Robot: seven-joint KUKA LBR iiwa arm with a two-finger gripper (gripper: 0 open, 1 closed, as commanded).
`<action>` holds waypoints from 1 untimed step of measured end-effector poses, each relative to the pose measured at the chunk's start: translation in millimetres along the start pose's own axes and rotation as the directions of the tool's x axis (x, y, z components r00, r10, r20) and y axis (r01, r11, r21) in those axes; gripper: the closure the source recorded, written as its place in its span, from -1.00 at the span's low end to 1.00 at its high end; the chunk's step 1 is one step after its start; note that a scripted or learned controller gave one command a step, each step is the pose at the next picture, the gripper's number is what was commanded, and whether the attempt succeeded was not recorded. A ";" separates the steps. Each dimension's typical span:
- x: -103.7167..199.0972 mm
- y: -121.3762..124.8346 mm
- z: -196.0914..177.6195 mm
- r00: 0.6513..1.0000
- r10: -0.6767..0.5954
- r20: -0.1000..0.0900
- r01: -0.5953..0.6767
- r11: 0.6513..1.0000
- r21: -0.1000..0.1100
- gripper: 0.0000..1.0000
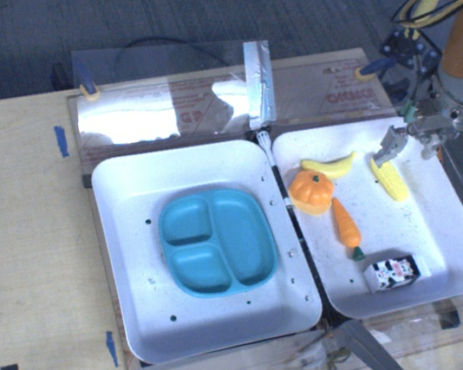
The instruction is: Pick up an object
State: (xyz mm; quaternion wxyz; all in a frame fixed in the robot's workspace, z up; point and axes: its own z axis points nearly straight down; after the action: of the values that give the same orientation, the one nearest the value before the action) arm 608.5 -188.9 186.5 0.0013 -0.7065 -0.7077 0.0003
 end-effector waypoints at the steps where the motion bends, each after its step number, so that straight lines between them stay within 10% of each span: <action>1: -23.6 1.0 88.4 0.984 -0.177 -0.004 0.177 0.984 -0.009 -1.00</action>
State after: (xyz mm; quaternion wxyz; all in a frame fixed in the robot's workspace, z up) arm 609.4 -212.3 98.1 0.0001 -0.6408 -0.7677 -0.0046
